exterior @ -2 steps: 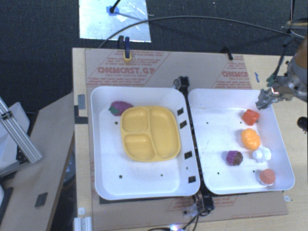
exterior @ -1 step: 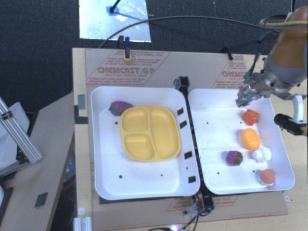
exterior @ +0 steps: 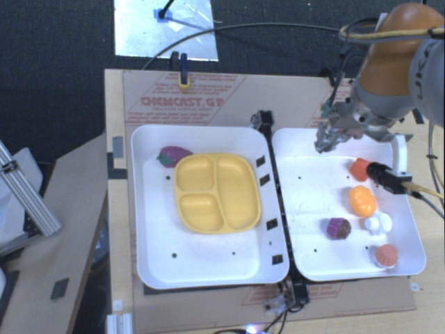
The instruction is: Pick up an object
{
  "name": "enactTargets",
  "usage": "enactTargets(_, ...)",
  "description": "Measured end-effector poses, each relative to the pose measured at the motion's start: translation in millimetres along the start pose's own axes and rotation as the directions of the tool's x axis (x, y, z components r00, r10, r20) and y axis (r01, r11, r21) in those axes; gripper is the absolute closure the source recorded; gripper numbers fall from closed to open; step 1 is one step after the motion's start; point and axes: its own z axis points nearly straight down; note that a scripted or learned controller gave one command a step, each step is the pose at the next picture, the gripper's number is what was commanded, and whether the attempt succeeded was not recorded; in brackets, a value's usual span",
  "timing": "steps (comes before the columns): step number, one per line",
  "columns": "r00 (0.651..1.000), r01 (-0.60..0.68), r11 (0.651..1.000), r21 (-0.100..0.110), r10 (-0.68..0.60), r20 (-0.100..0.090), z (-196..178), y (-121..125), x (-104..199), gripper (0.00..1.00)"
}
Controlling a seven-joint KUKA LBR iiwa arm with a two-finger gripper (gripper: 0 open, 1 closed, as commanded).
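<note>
**Q:** What is pictured at the two white bins on the surface?

**A:** The tool (exterior: 325, 143) is seen poised over the far edge of the right bin (exterior: 306, 256), carried by the grey arm (exterior: 396, 54) reaching in from the right. Whether its fingers are apart or together cannot be told from this slant; nothing is seen between them.

**Q:** Where are the things to be picked?

**A:** All candidates are shown along the right bin's right side, nearer the camera than the tool: an orange-red piece (exterior: 359, 169) closest, then an orange fruit (exterior: 361, 201), a purple piece (exterior: 338, 227), small white pieces (exterior: 377, 223) and a pinkish one (exterior: 386, 255). A yellow tray (exterior: 215, 193) and a purple item (exterior: 172, 156) are left in the left bin (exterior: 153, 256).

**Q:** What is the next move judged to turn on?

**A:** A shift rightward and toward the camera is likely needed before any descent; the bare floor is all that lies beneath the tool.
</note>
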Motion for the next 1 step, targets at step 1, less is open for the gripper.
enactTargets(1, 1.0, -0.001, 1.0, 0.002, 0.001, -0.001, 15.2, 2.9, 53.4, 1.0)
